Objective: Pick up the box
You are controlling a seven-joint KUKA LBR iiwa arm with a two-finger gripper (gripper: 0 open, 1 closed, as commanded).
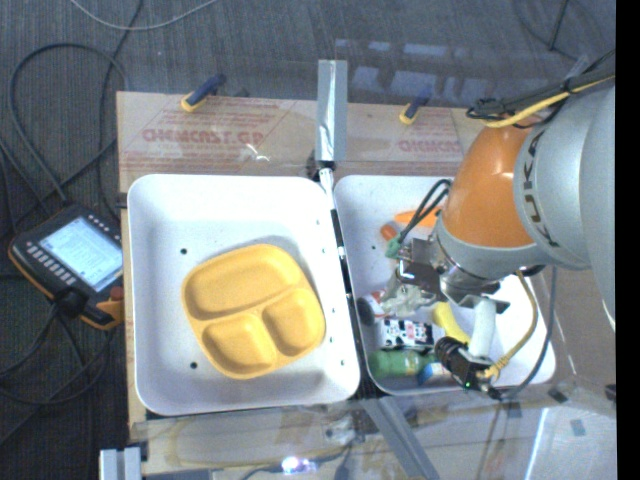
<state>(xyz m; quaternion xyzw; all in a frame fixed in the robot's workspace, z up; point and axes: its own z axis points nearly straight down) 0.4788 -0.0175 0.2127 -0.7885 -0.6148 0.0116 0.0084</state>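
Note:
The box [405, 333] is small, with a black, white and red print, and lies among clutter near the front left of the right bin [365, 203]. My gripper [408, 293] hangs low in that bin, just above and behind the box, under the orange wrist band [490, 193]. The arm hides much of the bin's right side. Whether anything is held cannot be made out.
A green bottle [396, 362] lies in front of the box, a yellow item [446, 319] to its right and an orange piece [404, 218] at the back. The left bin [160, 228] holds a yellow divided plate [255, 308]. A teach pendant [70, 253] sits off the bench's left.

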